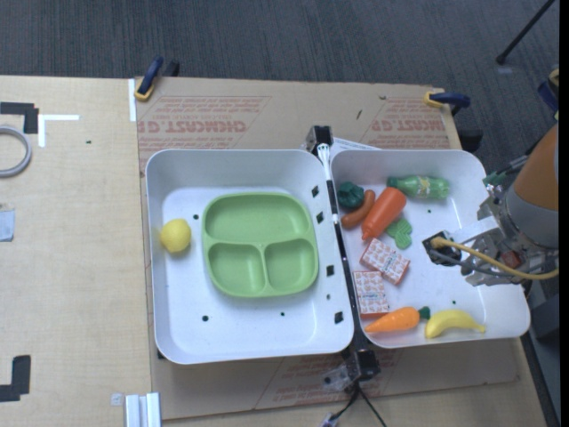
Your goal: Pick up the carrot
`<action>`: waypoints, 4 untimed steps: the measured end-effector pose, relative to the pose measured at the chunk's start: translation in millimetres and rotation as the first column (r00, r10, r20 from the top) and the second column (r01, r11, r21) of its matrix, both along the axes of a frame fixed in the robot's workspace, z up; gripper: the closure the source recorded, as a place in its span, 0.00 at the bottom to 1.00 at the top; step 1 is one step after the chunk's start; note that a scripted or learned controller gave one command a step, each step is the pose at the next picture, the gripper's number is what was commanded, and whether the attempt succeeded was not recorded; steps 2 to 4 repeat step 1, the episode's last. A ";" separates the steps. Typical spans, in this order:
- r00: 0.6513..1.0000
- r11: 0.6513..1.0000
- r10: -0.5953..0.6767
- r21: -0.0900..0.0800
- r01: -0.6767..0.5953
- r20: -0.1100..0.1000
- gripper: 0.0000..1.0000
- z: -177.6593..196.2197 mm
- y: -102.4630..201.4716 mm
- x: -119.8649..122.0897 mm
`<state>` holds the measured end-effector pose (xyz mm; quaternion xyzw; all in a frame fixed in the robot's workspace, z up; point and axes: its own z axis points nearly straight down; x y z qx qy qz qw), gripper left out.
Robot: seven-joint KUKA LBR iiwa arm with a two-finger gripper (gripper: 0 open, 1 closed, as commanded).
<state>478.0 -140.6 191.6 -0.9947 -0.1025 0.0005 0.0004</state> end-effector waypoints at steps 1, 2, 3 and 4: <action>1.000 1.000 0.015 0.001 -0.015 -0.001 1.00 0.3 82.1 -0.1; 1.000 1.000 0.015 0.001 -0.015 -0.001 1.00 0.3 82.1 -0.1; 1.000 1.000 0.015 0.001 -0.015 -0.001 1.00 0.3 82.1 -0.1; 1.000 1.000 0.015 0.001 -0.015 -0.001 1.00 0.3 82.1 -0.1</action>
